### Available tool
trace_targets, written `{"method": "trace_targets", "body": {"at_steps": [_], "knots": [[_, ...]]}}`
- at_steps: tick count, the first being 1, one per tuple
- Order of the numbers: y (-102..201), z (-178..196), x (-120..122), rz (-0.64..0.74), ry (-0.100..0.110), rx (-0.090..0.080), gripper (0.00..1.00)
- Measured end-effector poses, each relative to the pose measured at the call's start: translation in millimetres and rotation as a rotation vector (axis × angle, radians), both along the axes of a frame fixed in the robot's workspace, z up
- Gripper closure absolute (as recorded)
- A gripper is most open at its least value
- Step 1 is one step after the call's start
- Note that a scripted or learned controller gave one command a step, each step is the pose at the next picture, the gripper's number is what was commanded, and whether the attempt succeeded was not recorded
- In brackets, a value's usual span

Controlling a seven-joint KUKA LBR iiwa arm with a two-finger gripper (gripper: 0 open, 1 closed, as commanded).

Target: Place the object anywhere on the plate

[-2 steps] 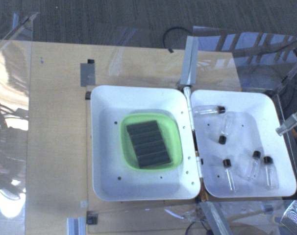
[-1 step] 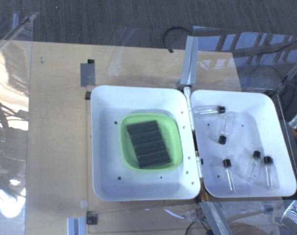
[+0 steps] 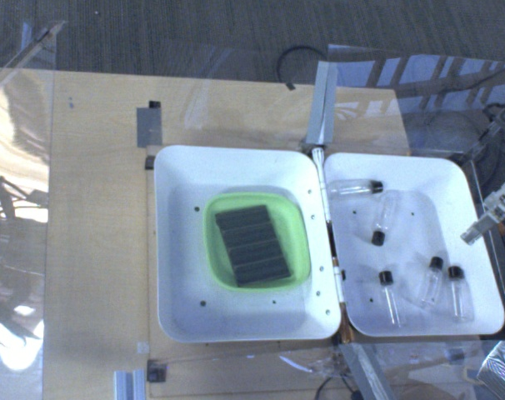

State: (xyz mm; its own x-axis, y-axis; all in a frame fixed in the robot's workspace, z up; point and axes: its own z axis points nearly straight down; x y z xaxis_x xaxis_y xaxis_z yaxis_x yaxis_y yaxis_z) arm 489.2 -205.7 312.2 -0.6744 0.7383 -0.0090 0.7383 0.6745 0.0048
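Observation:
A lime-green square plate [image 3: 213,242] sits in the middle of the left bin [image 3: 173,223]. A dark grey ribbed block [image 3: 252,245] lies flat on the plate, turned slightly askew. Several clear vials with black caps lie scattered in the right bin [image 3: 477,307]: one [image 3: 352,187] at the far left corner, one [image 3: 387,213] near the middle, and others [image 3: 458,294] along the near side. My gripper [image 3: 486,222] pokes in at the right edge, above the right bin's right rim and well away from the plate. Nothing is visibly held in it.
A grey metal bracket [image 3: 322,107] stands behind the seam between the bins. A small grey block [image 3: 150,125] is fixed to the wooden bench behind the left bin. Clear panels border the bench on the left.

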Motion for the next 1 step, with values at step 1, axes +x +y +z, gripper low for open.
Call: {"method": "trace_targets", "body": {"at_steps": [1], "knots": [[38.5,-51.3,0.5,-0.021,0.000,0.001,0.00]]}}
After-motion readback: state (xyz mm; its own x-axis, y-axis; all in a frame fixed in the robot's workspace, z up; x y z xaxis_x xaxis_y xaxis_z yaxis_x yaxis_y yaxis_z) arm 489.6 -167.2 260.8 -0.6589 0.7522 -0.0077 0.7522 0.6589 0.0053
